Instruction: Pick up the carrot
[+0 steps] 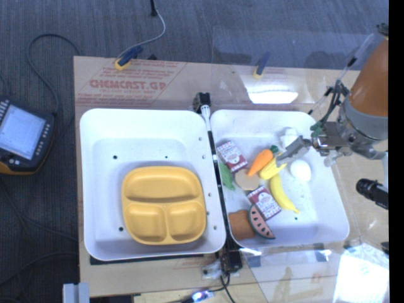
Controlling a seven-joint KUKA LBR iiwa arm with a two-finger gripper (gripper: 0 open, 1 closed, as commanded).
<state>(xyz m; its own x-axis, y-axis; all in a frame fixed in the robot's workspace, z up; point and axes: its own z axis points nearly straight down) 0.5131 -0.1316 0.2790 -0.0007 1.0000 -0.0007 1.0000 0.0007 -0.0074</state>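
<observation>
We see the pincer (291,150) low over the right bin (328,223), reaching in across its right rim; its state we cannot tell. The carrot (260,161) lies just left of the tip, leaning on the banana (278,188). An egg (300,170) sits just beneath the pincer. The left bin (101,169) holds a yellow tray (164,204); its margins offer open room.

The bench (126,87), a light brown board, carried two shallow white bins side by side: left bin (101,137) and right bin (328,213), rims touching.
</observation>
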